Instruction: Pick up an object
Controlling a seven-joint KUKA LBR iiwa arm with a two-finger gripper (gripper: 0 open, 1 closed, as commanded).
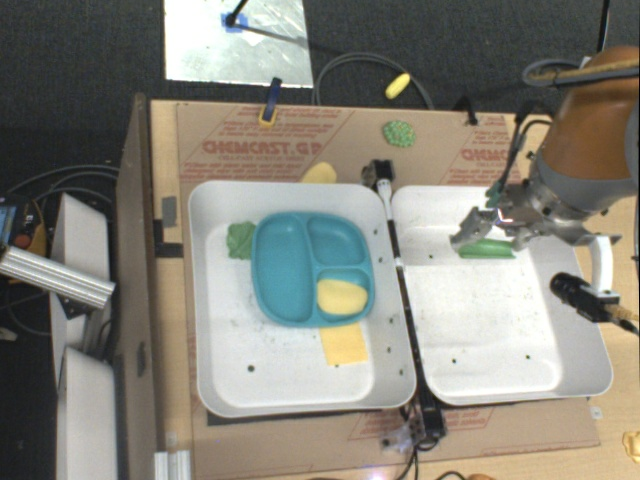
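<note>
Where the grey arm (pixel 590 138) with its orange band reaches in from the right, the hand (pixel 478 230) hangs low over the far part of the right bin (pixel 500 368), its grey fingers (pixel 470 230) just above one long green piece (pixel 487 250) lying flat on the bin floor. Whether those fingers are spread or closed I cannot tell, and nothing is seen gripped between them. There are two white bins on the surface (pixel 250 143), side by side. The left bin (pixel 215 368) holds one teal divided plate (pixel 305 268) with one yellow rounded piece (pixel 341 295) in a compartment of the plate's near right corner. One green leafy piece (pixel 240 239) lies against the plate's left edge, and one flat yellow square (pixel 345 345) lies just in front of the plate. Behind the bins, the cardboard carries one pale yellow piece (pixel 320 174) and one green round piece (pixel 399 133).
</note>
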